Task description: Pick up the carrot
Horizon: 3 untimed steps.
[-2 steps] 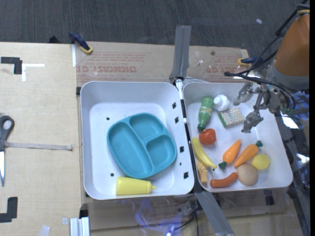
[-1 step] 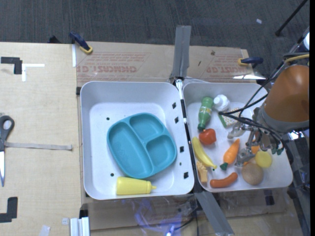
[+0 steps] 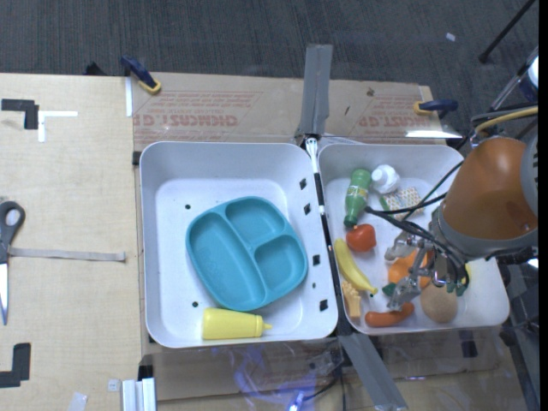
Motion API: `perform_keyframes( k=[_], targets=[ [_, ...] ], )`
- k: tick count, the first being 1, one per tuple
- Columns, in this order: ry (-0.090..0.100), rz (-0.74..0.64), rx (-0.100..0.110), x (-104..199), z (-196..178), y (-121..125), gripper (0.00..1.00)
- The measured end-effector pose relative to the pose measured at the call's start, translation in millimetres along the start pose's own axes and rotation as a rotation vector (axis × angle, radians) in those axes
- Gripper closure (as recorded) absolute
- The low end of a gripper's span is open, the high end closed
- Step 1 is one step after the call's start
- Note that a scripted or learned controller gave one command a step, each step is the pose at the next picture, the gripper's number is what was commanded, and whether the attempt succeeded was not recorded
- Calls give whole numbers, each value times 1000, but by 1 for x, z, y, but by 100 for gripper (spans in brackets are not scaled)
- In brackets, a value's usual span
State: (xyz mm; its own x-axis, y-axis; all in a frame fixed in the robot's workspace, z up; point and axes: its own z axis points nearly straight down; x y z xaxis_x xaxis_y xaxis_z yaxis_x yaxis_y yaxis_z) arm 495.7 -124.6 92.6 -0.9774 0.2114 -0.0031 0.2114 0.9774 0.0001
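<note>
Metal pincer [image 3: 409, 274] over smooth orange carrot [image 3: 399, 271]; grip state cannot be told.

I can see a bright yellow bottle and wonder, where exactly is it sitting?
The yellow bottle lies on its side in the left bin, along that bin's near edge, just below the blue divided plate.

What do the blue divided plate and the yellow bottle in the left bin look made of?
Blue divided plate: likely moulded plastic, matte to satin, with an even colour and soft rounded rims. Yellow bottle: probably soft squeeze plastic, smooth, with a faint sheen; the material is uncertain.
</note>
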Motion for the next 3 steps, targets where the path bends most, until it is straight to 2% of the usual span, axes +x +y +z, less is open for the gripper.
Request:
perform_keyframes(
  k=[1, 2, 3],
  targets=[
    [-9, 53, -1, 20, -2, 26, 0],
    [-13, 50, 0, 17, -11, 26, 100],
    [-19, 48, 0, 15, -21, 27, 100]
  ],
)
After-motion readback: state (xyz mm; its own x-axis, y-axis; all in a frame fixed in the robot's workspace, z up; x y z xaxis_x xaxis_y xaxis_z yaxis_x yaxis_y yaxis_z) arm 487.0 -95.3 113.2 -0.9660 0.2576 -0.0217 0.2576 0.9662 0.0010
